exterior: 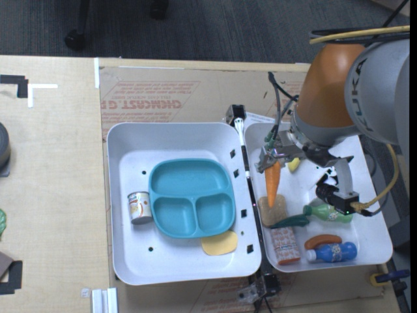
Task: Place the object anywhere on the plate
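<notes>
A teal divided plate (pixel 189 178) lies in the left bin (pixel 124 253), with nothing on it. An orange carrot (pixel 272 182) hangs point-down over the left side of the right bin (pixel 381 240), above a tan bread slice (pixel 274 209). The carrot's top end sits between the fingers of my gripper (pixel 270 159), which is shut on it. The grey arm with its orange band (pixel 329 87) rises behind, covering the back of the right bin. The carrot is just right of the divide between the two bins, about a hand's width from the plate's right rim.
A small can (pixel 139 208) stands left of the plate and a flat yellow piece (pixel 219 243) lies at its front edge. The right bin holds a green bottle (pixel 328 212), a red-white packet (pixel 285 245), a sausage (pixel 322 241), a blue bottle (pixel 332 253) and a yellow piece (pixel 294 165).
</notes>
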You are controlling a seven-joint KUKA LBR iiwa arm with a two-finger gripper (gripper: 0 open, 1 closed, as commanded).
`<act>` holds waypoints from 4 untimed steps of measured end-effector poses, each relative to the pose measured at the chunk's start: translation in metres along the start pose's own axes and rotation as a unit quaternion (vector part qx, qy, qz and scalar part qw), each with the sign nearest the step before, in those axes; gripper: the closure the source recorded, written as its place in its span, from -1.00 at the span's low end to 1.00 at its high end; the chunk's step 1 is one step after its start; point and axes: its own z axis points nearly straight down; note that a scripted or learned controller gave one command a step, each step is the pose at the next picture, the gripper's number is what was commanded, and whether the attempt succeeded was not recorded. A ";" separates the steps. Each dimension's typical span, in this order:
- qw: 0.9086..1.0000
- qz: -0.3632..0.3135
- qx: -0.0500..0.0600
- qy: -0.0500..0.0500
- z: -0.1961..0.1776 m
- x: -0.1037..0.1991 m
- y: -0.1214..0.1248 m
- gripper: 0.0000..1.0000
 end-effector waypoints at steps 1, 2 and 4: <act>0.998 0.061 -0.001 0.000 -0.025 0.054 -0.004 1.00; 0.998 0.061 -0.001 0.000 -0.025 0.054 -0.004 -1.00; 0.999 -0.054 0.001 0.000 -0.016 0.095 0.001 1.00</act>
